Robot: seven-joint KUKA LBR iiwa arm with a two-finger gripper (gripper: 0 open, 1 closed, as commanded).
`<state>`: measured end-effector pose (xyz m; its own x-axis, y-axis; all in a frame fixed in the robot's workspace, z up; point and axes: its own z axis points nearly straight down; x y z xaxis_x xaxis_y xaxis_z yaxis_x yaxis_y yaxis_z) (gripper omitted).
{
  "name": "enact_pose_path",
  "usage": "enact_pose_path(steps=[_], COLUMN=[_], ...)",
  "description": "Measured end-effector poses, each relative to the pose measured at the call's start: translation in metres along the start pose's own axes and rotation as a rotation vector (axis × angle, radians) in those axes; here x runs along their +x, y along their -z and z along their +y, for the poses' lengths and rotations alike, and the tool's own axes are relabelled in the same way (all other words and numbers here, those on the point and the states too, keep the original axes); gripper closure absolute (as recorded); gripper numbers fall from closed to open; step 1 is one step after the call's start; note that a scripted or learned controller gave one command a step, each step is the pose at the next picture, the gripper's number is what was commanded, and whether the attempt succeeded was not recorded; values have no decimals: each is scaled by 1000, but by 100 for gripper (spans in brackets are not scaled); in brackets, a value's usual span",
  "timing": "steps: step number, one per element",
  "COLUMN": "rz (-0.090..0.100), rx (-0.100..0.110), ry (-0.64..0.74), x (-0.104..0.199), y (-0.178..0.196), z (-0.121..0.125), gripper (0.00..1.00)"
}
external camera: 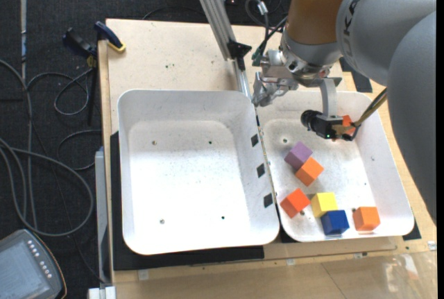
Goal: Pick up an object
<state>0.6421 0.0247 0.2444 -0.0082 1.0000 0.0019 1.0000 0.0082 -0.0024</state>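
No readable writing shows apart from part of a dark letter on the grey arm (388, 20) at upper right. Two white bins sit on the desk (173, 55): the left bin (184, 166) at centre, the right bin (374, 173) at lower right. Six cubes lie in the right bin: one purple cube (300, 153), three orange cubes (310, 171) (295, 202) (366, 218), one yellow cube (322, 203) and one blue cube (335, 222). The tool (267, 91) hangs over the far end of the divide between the bins, above the cubes in the frame; how far open it is I cannot tell, and no cube shows in it.
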Motion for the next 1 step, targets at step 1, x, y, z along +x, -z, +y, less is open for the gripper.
enact_pose_path(steps=[1], rz=[0], rx=[0], ry=[0], x=[53], y=[-12], z=[-8], gripper=[100])
